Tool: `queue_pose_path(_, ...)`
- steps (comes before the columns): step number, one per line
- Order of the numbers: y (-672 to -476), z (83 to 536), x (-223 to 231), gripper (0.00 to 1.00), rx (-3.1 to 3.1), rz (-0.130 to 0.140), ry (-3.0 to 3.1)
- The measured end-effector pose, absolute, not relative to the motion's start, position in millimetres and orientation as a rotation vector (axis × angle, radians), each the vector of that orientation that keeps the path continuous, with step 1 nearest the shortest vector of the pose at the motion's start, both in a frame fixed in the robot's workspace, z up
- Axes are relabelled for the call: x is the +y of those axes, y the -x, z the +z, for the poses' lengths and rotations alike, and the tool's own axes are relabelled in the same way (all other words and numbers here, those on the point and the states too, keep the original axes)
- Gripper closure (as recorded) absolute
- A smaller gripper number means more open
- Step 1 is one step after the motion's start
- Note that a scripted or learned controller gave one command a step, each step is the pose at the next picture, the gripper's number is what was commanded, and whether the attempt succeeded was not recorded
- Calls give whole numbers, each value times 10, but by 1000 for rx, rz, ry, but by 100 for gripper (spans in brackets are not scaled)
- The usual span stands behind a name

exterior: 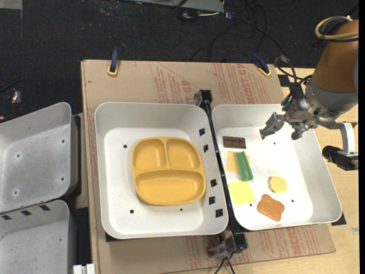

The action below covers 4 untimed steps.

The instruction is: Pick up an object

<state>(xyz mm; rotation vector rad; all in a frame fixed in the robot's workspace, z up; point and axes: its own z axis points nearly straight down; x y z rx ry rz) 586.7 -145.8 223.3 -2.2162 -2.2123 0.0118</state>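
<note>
A: Reaching in from the right, the grey arm [336, 67] with its orange band carries the claw [283, 126] above the rear part of the right bin [319, 170]. State of the claw?

B: Spread; two dark fingers [269, 128] stand apart with nothing between them, clear of the bin's contents.

A: Contents of the right bin?

B: A dark brown bar [233, 142] lies near the divider [214, 153]. Just in front of it, a green stick [244, 166] rests across a pale yellow slab [232, 162]. A second yellow square [240, 192] lies nearer the front. Beside it sit a small yellow lump [278, 184] and an orange piece [270, 207], possibly toy food, though the detail is too coarse to confirm.

A: Left bin?

B: A yellow three-compartment plate [169, 170] lies flat near the centre of the left bin [114, 170]. Both bins rest on the table [148, 81].
</note>
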Motion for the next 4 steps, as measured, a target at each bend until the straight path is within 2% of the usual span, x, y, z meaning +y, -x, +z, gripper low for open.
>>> queue_pose_path(1, -5894, 2303, -1454, 0, -2223, 0, 2221)
queue_pose_path(2, -5975, 1793, -1390, 0, -2224, 3, 2216)
queue_pose_path(3, -5961, 1148, -1395, 0, -2217, 5, 2219)
queue_pose_path(4, -5972, 929, -1391, 0, -2221, -3, 2224)
